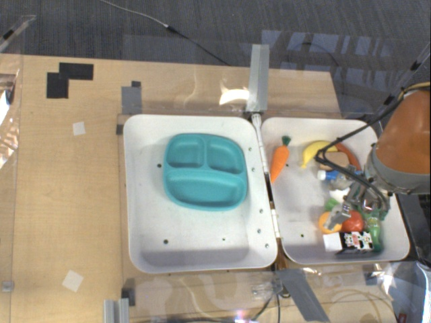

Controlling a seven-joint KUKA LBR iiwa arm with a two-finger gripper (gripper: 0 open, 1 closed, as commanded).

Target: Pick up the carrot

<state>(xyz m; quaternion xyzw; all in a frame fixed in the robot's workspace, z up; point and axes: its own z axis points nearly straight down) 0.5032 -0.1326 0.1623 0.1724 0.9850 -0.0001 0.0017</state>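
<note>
The orange carrot (278, 161) with a small green top lies in the right bin (296, 241), close to its left wall, with the top pointing away from me. My gripper (353, 206) hangs low over a heap of toy food at the bin's lower right, well to the right of the carrot and apart from it. Nothing of the carrot is near the gripper. The orange-banded wrist (404, 143) covers the bin's right edge.
A teal divided plate (204, 171) lies in the left bin (145, 247). Beside the gripper sit a yellow banana (310, 153), a red piece (352, 223), an orange piece (326, 221), a white block (331, 241) and green pieces (374, 235). A black cable (337, 165) loops over the banana.
</note>
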